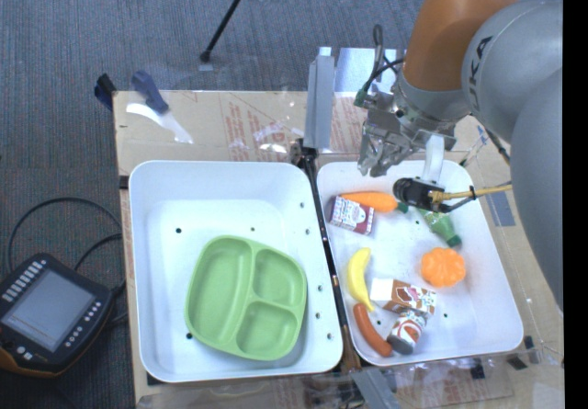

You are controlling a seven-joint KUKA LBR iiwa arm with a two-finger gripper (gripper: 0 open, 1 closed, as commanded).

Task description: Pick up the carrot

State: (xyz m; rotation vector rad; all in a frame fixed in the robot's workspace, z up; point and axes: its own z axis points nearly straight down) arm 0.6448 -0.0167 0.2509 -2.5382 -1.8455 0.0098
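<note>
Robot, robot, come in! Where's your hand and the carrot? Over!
Hand above right bin's far edge, holding nothing. Carrot lying just below it. Brown carton touching carrot's near side.

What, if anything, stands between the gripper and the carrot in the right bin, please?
Nothing visible does. The gripper hangs just above the carrot, which lies exposed, with the small maroon carton touching its near side.

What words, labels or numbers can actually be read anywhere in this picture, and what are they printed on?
None can be read for certain.
Grey arm: dark letters on its side, cut off and too blurred to read.
Small brown carton: printed label, too small.
Colourful box and can: printing too blurred.
Cardboard behind the bins: faint red markings, unreadable.
Handheld screen on the floor: nothing legible.
</note>
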